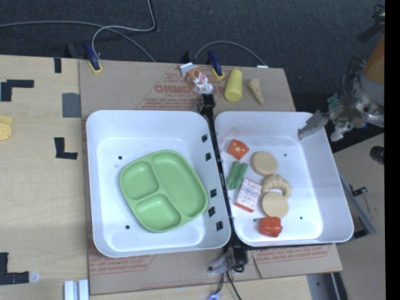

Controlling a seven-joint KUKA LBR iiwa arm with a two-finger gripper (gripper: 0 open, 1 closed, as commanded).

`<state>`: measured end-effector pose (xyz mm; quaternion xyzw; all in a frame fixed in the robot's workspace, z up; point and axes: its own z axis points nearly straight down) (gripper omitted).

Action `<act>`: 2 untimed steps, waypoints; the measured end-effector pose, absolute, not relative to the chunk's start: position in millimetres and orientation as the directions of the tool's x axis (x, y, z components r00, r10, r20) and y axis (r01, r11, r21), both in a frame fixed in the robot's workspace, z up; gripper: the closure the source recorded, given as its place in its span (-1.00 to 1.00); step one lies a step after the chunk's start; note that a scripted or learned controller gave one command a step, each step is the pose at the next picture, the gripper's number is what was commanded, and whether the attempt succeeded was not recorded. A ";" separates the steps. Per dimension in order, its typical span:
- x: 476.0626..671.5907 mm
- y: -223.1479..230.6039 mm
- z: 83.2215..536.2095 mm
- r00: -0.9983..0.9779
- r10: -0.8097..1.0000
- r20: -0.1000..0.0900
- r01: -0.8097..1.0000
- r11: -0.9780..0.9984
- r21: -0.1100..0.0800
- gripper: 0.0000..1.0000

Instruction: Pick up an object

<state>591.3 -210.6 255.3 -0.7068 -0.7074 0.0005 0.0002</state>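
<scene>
With the gripper (312, 127) poised at the right bin (325, 186) rim, its opening indiscernible, a neighbour could be nudged among the tightly clustered toy foods (265, 189).

Evenly and softly lit from overhead, moderately bright, without hard shadows. Faint grey shading along the inner walls of the two shallow white plastic bins (100, 186), with mild glare washing out their rims. Small soft shadow under the pale green three-compartment plastic tray (164, 190). Dark and underexposed across the blue-grey carpet floor (250, 11) at the top. Low resolution overall, slightly soft; blurred and indistinct around the grey metal gripper (312, 127) at the right.
</scene>
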 end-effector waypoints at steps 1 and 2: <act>561.3 -152.3 153.3 -0.002 1.000 0.002 1.000 0.002 -0.004 -1.00; 565.3 -128.1 86.4 -0.001 1.000 -0.001 1.000 0.001 0.002 -1.00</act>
